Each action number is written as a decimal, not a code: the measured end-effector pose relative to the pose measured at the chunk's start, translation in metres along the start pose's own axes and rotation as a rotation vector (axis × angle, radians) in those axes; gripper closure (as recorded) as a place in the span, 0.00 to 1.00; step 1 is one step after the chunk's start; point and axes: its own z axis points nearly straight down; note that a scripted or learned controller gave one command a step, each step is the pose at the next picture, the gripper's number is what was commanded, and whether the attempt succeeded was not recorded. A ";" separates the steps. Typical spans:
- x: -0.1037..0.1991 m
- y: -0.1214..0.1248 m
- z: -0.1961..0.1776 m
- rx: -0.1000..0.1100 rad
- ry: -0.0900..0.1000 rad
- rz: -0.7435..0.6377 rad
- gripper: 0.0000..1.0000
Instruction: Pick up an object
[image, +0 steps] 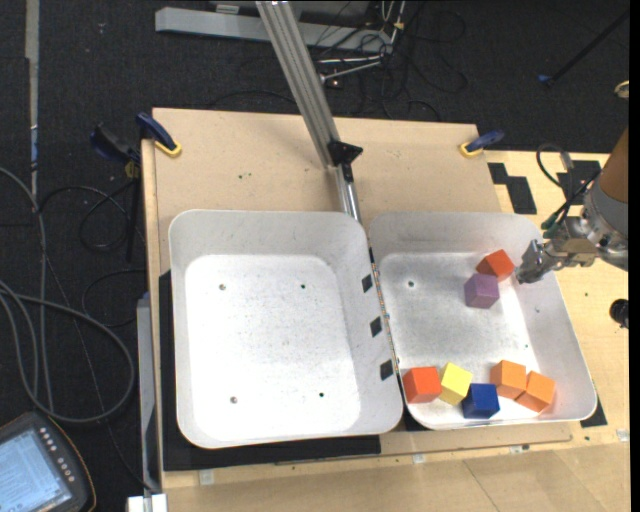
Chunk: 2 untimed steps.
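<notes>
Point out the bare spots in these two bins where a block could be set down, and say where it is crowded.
The left bin has a bare floor from wall to wall. In the right bin, the middle is free, between the purple block and the front row. Crowded: the front edge, from the red-orange block to the orange blocks, and the far right corner by the gripper.

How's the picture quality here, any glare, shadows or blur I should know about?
Camera view: lighting is even and soft, with faint shadows under the blocks, such as the purple block; no strong glare on the right bin; the gripper looks slightly blurred at the bin's far right edge; the blocks stay sharp.
</notes>
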 end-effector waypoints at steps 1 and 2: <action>0.000 0.002 -0.053 0.001 0.000 0.000 1.00; 0.056 0.019 -0.039 0.008 0.004 -0.004 1.00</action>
